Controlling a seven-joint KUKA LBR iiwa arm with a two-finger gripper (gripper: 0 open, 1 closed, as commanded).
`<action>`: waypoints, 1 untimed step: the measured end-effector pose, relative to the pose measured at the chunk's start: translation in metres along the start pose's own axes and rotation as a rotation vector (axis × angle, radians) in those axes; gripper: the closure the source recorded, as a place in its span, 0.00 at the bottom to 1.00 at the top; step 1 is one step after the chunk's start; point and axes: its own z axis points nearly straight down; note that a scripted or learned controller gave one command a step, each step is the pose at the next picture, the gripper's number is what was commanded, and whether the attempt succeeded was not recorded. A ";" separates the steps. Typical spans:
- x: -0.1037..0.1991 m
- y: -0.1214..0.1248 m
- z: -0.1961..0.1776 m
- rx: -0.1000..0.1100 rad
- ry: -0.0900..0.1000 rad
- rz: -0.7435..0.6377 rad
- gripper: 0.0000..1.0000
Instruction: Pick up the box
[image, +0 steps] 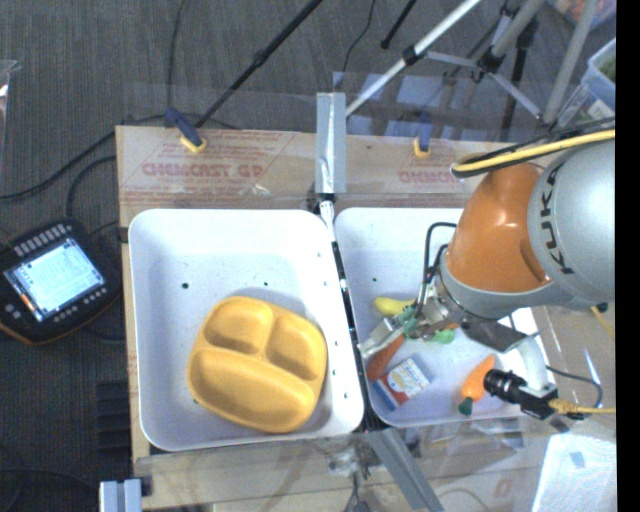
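Note:
The box (406, 378) is small, white with blue and orange print, and lies flat near the front of the right bin (400, 235). My gripper (424, 320) hangs low over the middle of that bin, just behind and slightly right of the box, under the orange wrist band (495, 235). It sits among small items, apart from the box. Nothing of the box shows at its tip.
Around the gripper lie a yellow banana-like piece (391, 304), a green item (408, 318), an orange-red stick (385, 357) touching the box's left side, and a carrot (474, 381) at the right. A large yellow sectioned tray (259, 363) lies in the left bin (190, 250).

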 end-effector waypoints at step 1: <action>-0.066 -0.022 0.092 -0.008 -0.005 0.089 0.00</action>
